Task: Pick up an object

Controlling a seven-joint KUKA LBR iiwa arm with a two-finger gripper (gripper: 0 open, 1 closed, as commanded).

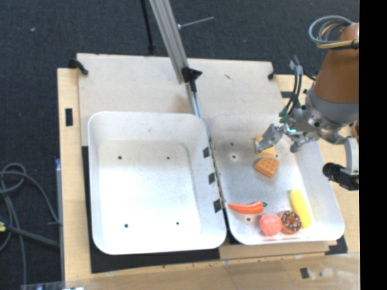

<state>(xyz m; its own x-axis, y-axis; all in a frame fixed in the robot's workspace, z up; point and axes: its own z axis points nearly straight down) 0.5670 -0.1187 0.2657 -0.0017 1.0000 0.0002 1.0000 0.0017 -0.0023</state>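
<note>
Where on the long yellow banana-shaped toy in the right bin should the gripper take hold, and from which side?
Grip the long yellow banana-shaped toy across its narrow middle, coming straight down from above. It lies flat, running up-left to down-right, so the fingers should probably close across that axis. Its lower end sits close to the brown doughnut-shaped toy and the white bin's right wall, so the upper half looks freer.

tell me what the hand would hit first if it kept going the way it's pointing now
The hand points leftward and down over the right bin. Straight on, it would probably meet the small yellow piece at its tip first, with the orange waffle-like block just beyond; depth is unclear.
</note>
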